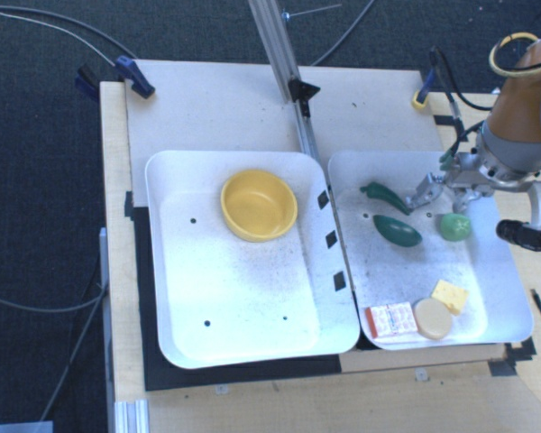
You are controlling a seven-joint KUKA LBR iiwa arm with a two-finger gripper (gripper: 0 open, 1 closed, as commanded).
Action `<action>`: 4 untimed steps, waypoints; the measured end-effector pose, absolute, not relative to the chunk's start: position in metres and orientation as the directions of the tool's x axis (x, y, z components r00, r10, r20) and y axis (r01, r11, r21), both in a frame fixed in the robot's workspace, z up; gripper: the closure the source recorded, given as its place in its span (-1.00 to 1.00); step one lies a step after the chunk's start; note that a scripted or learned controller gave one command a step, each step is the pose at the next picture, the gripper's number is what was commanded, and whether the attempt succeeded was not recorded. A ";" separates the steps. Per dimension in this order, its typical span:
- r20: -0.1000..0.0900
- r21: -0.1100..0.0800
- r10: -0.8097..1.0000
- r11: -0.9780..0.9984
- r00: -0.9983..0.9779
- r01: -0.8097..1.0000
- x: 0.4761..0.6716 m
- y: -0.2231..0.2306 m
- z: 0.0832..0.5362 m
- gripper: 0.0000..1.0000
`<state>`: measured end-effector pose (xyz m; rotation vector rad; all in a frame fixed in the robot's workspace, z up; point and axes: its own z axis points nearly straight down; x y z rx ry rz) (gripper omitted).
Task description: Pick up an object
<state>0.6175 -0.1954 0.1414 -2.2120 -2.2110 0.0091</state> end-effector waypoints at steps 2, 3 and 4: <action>-0.002 0.009 1.000 0.001 -0.001 1.000 0.622 -0.199 0.204 1.00; -0.002 0.007 1.000 0.000 0.000 1.000 0.621 -0.209 0.258 1.00; -0.002 0.009 1.000 0.002 -0.002 1.000 0.623 -0.209 0.280 1.00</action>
